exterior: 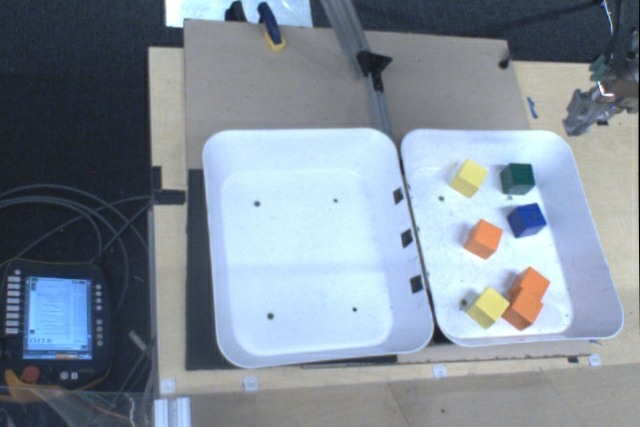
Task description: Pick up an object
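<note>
Orange cube (483,239) — corner-on, diamond-wise

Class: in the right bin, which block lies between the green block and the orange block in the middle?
In the camera view, the blue block lies between the green block and the orange block.

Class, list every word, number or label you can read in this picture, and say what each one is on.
No text can be read.
Handheld control unit: its lit screen shows lines of writing, too small and blurred to read.
Cubes, such as the green cube: plain faces, no markings.
White bins: no labels.
</note>
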### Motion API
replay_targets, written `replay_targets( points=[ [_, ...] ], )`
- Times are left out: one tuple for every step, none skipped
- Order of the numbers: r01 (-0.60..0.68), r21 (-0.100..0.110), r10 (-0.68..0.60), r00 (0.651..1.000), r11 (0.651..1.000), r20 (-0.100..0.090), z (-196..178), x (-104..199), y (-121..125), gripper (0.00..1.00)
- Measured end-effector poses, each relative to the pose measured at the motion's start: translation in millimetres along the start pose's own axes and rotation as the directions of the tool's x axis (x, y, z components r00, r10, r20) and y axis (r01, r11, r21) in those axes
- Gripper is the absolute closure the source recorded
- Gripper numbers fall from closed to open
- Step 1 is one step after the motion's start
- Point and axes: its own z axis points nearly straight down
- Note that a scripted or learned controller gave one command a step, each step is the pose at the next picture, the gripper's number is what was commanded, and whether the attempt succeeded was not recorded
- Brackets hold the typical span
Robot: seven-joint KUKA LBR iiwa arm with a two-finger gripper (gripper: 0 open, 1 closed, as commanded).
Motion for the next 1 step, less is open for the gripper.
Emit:
replay_targets(
  points=[
    [0.005, 0.004, -0.005, 1.0, 1.0, -0.003, -5.3, 56.7, -6.3, 1.0]
  ],
)
